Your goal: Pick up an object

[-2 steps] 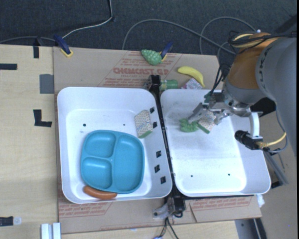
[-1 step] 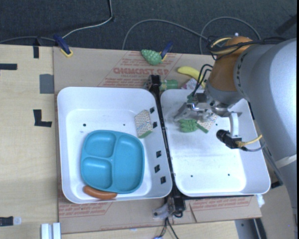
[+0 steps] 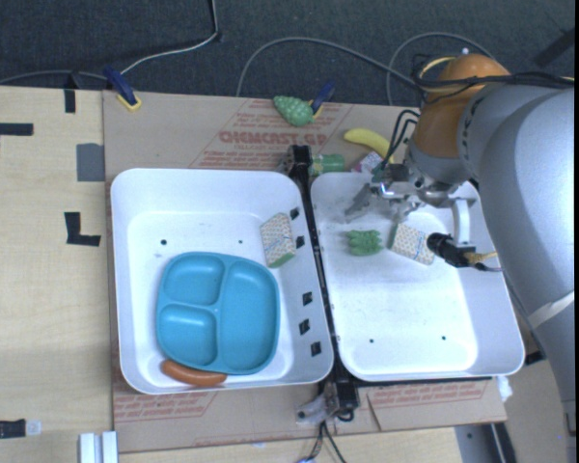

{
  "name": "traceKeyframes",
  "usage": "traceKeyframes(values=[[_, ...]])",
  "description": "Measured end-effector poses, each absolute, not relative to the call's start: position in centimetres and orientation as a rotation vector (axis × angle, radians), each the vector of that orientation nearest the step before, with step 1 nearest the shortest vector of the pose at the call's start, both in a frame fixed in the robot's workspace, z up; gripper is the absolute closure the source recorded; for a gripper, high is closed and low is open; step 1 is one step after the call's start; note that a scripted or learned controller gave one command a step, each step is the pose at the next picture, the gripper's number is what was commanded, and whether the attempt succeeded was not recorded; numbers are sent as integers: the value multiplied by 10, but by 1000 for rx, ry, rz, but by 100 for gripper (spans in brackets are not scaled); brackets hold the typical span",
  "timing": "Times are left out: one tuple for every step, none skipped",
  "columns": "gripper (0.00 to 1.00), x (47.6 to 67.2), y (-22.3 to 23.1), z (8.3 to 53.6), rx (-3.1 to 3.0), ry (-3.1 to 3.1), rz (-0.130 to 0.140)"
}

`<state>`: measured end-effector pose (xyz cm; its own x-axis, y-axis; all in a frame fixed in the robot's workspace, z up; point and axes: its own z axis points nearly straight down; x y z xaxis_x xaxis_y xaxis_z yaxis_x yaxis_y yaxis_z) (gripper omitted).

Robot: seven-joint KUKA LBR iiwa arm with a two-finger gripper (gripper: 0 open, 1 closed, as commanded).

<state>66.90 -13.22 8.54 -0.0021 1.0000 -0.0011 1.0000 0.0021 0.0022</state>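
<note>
— White plastic, two shallow bins side by side on a cardboard-covered bench (image 3: 222,148). What is the arm doing?

— Reaching in from the right, the grey arm (image 3: 521,162) with its orange band holds the gripper (image 3: 384,208) low over the far end of the right bin (image 3: 415,336). Its fingers are spread apart, with nothing between them.

— And what lies under it?

— A green toy (image 3: 364,242) rests on the bin floor just below the fingertips, apart from them. Beside it, to the right, lies a small patterned sponge (image 3: 412,244).

— The left bin?

— The left bin (image 3: 140,258) carries a blue divided plate (image 3: 217,312), with an orange sausage-shaped toy (image 3: 193,374) at its near edge. A second patterned sponge (image 3: 279,237) leans near the wall between the bins.

— Anything outside them?

— A yellow banana (image 3: 367,141) and a green leafy toy (image 3: 294,110) sit on the cardboard beyond the bins, near a blue clamp (image 3: 123,87).
</note>
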Motion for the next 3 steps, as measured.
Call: traceKeyframes(values=[[0, 613, -126, 86, 2219, 2220, 0], [100, 613, -126, 95, 2218, 2220, -1], [100, 581, -47, 206, 2219, 2224, 1]])
